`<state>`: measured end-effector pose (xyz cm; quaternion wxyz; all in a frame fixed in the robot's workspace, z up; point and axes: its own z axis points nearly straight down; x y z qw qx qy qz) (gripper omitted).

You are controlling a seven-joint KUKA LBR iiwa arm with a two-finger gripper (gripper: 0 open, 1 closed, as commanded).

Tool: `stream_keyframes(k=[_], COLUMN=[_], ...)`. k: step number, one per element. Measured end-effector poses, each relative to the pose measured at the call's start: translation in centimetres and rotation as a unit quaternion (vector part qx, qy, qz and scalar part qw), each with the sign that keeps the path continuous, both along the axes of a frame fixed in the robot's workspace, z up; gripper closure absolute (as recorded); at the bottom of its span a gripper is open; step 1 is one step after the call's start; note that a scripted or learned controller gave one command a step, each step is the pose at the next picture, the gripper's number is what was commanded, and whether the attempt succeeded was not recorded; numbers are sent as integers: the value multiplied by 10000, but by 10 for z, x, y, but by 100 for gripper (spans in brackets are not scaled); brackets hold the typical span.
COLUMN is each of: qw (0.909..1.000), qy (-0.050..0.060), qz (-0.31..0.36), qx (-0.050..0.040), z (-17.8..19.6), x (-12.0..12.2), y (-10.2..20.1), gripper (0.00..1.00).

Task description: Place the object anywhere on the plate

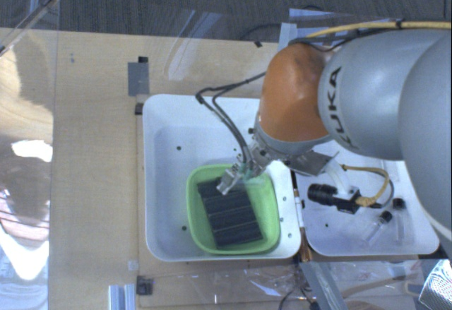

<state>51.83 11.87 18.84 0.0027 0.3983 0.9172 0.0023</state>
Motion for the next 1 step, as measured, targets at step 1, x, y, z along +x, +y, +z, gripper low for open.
stream_keyframes(k=[1], qw=[10000], qy=[-38], qz=[3], qx=[15], z=[11], x=[2], y=[1], gripper=[100])
